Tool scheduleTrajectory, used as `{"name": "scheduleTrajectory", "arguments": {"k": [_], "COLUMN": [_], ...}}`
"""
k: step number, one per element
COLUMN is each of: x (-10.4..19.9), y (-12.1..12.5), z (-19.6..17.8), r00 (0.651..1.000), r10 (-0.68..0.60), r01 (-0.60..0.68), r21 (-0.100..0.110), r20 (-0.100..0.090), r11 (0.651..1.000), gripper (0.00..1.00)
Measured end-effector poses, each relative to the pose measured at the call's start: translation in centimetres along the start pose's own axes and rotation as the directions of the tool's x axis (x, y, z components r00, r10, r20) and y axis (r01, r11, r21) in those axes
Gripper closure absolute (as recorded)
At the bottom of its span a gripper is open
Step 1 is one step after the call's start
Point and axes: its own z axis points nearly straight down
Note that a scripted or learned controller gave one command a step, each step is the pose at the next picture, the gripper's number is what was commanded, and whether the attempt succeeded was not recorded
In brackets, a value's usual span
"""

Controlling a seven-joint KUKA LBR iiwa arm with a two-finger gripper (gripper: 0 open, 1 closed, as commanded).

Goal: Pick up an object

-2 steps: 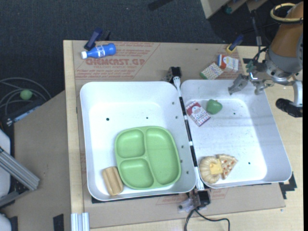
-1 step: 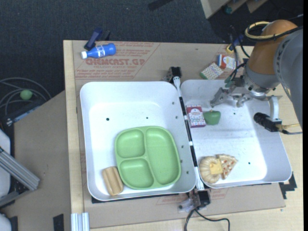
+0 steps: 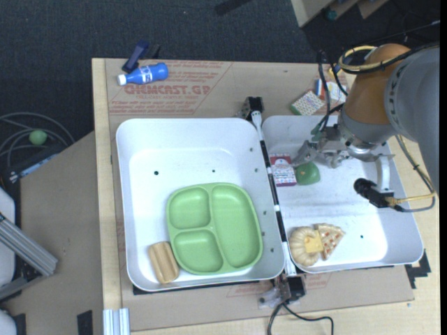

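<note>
Gripper [image 3: 312, 153], metal and two-fingered, seen at the end of the grey arm [image 3: 419, 89] with its orange band [image 3: 370, 89], which reached in from the right over the right-hand shallow white bin [image 3: 391, 253]. The fingers pointed down and to the left, ending just above and beside a small round green object [image 3: 307, 174] that lay on the bin floor. Whether the fingers were spread or closed could not be told, since the wrist body and cabling masked them; nothing was seen held between them. Just left of the green object, against the bin's left wall, lay a small red-and-white packet [image 3: 282, 171]. Nearer the front of the same bin sat a tan and yellow toy pastry with a wedge-shaped piece [image 3: 316, 242]. A black cable connector [image 3: 370, 190] hung beside the arm, over the bin's right part.

The left-hand shallow white bin [image 3: 140, 145] held a light green plastic plate with three compartments [image 3: 211, 227] and, touching its front left edge, a tan bread-like block [image 3: 163, 262]. Beyond both bins, on the wooden bench [image 3: 209, 82], rested a blue and white bottle [image 3: 143, 74] lying on its side.
</note>
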Motion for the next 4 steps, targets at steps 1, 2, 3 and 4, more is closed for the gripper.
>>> {"name": "scheduleTrajectory", "arguments": {"k": [1,2,3,4], "x": [-0.1,-0.2,-0.2,1.5], "y": [0.1,-5.7,-5.7,-5.6], "z": [-1.1,-5.2,-5.1,0.1], "r00": [1.0,1.0,1.0,1.0], "r10": [0.001,0.002,0.001,0.001], "r01": [-0.001,-0.002,-0.001,-0.001], "r21": [-0.002,0.0,0.0,0.001], "r20": [0.001,0.001,0.0,0.0], "r11": [1.0,1.0,1.0,1.0], "gripper": [1.0,1.0,0.0,0.0]}}
